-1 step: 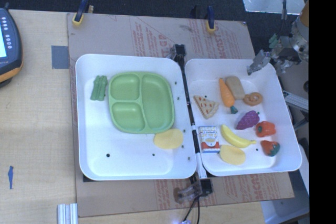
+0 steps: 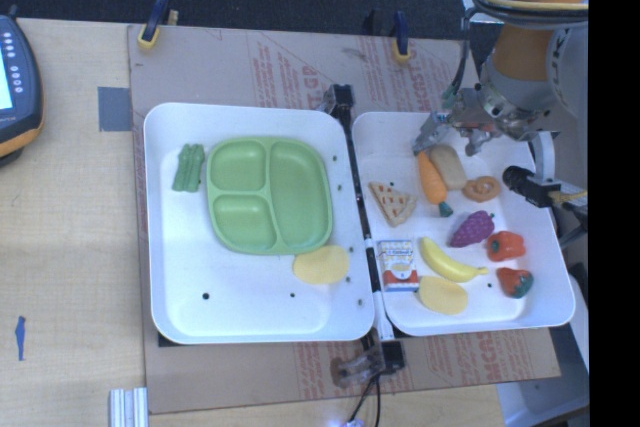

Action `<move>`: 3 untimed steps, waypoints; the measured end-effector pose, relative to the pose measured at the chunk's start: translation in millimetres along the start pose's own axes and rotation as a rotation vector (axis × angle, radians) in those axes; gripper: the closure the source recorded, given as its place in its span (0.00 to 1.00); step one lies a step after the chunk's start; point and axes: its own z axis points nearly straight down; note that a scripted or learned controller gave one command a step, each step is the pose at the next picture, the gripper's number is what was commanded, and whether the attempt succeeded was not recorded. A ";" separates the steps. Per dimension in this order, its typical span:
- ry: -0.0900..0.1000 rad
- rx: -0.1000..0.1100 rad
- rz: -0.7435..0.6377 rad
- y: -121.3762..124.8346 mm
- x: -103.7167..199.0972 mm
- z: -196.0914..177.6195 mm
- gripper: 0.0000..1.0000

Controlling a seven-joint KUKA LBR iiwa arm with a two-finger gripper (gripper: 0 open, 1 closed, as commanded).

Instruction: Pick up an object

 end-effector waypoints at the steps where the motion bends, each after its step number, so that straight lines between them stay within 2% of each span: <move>1: -0.013 -0.017 0.002 3.8 20.4 48.7 0.00; 2: -0.013 -0.024 0.003 6.1 18.1 32.4 1.00; 3: -0.012 -0.021 0.002 5.2 18.2 34.1 0.00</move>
